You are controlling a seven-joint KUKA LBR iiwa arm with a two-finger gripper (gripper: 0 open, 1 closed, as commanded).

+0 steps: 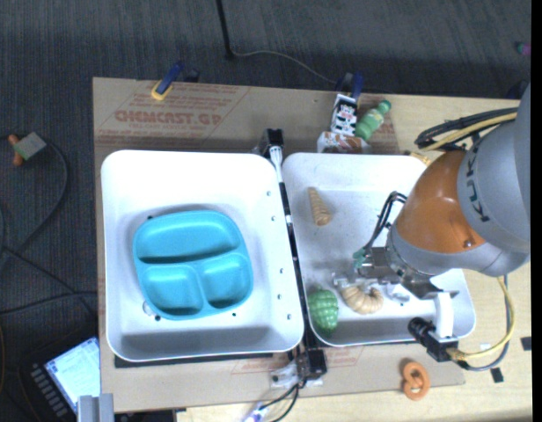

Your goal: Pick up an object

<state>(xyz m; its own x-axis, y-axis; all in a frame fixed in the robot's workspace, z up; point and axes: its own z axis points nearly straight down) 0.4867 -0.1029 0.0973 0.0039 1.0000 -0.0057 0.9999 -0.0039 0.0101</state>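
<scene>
Two white bins, and the arm low over the right one.

On the desk (121,104) you can read "CHEMCAST GP". The left bin (121,183) holds one blue divided tray (194,264). In the right bin (341,170) you have one cone (319,206), one green ball (323,310) and one croissant (362,298) at the gripper (369,275); whether the jaws are clenched or released, you cannot tell.

The grey arm (504,192) entered from the frame's right, orange band (438,209) tilted toward lower centre, with its gripper (369,275) lowered there.
</scene>
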